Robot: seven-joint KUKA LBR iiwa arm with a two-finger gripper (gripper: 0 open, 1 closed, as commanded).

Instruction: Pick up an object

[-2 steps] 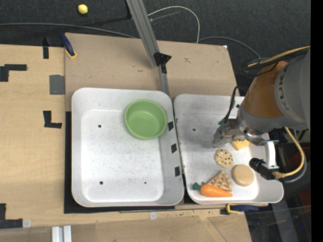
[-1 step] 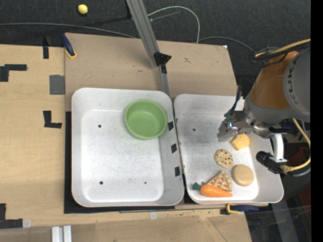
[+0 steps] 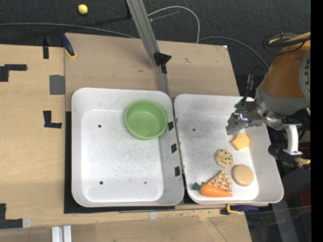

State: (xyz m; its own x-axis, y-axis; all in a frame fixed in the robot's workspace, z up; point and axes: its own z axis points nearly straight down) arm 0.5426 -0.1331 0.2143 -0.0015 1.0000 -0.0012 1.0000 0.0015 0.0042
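Note:
My gripper (image 3: pixel 238 123) hangs over the right bin (image 3: pixel 202 110), near its right side, at the end of the grey arm with the orange band. Just below it in the view lies a small yellow corn piece (image 3: pixel 240 141), which sits on the bin floor, separate from the gripper. Further toward the front of the same bin lie a round speckled cookie (image 3: pixel 223 158), a tan bun-like disc (image 3: pixel 243 175), a pizza slice (image 3: pixel 220 180) and an orange carrot (image 3: pixel 214 190). Nothing shows in the gripper's hold.
A green bowl (image 3: pixel 146 119) stands at the back right of the left bin (image 3: pixel 101 160). A grey pole (image 3: pixel 146 29) slants in from the top to the bins' shared rim. Cables run behind the bench.

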